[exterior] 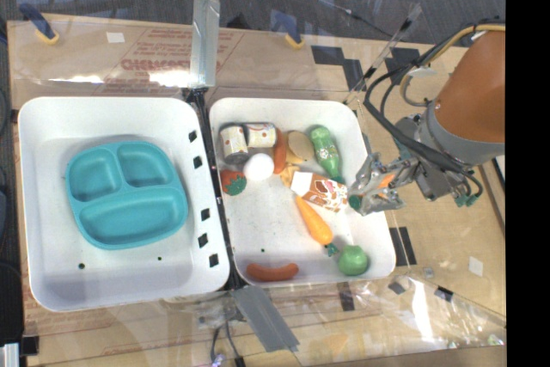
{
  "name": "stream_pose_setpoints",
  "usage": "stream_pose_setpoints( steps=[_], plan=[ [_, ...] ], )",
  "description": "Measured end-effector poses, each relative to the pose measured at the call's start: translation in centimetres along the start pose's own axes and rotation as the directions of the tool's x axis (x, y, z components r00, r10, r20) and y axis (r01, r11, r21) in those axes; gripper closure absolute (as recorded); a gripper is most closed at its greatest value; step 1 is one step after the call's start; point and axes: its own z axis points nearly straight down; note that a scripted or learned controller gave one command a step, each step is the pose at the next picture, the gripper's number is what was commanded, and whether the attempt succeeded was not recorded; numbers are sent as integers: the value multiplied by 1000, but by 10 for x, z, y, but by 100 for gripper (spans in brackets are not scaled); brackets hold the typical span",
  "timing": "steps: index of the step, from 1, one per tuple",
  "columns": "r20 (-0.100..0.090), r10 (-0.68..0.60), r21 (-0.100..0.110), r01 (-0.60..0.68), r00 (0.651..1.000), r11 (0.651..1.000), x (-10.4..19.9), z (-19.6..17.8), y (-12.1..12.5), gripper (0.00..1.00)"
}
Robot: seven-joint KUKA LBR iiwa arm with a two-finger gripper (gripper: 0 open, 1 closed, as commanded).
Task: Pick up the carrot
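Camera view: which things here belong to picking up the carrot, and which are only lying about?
Belong to the job:
- carrot, lying in the right bin
- pincer, at that bin's right rim

Only lying about:
- teal divided plate in the left bin
- green apple
- sausage
- white egg
- small carton
- can

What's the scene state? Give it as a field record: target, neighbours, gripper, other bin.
target: carrot, lying at a slant in the right bin
neighbours: small carton at its upper end, green apple by its lower end
gripper: gripper over the right bin's right rim, beside the carton, nothing seen in it
other bin: left bin holds a teal divided plate
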Motion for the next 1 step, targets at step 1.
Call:
stream_pose_setpoints(
  steps=[1],
  plan=[
    [2, -3, 2, 3, 1000, 1000, -1, -11, 0, 100]
  ],
)
